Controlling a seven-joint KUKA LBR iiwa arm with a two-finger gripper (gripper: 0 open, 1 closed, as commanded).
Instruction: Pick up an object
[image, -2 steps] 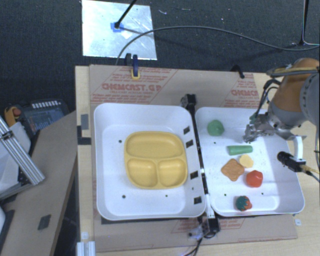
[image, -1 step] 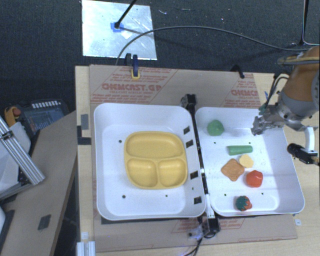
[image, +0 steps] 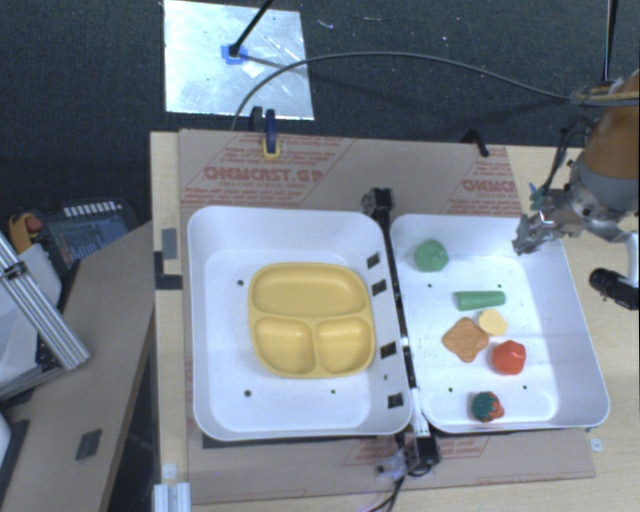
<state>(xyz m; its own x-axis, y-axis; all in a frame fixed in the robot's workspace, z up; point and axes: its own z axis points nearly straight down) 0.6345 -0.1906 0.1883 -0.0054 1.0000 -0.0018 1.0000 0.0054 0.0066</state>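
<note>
Left bin (image: 215, 300): yellow divided tray (image: 310, 320). Right bin (image: 570, 330): six small toy foods, centre to lower frame. Gripper (image: 528, 240), jaw state indiscernible, at the bin's upper-right rim.

The flat brown cardboard sheet (image: 300, 165) under the two white bins carries red printed lettering that reads "CHEMCAST", followed by characters like "GP", beyond the left bin. The same red print shows partly beyond the right bin, at a slant, too cut off to read fully.
</note>
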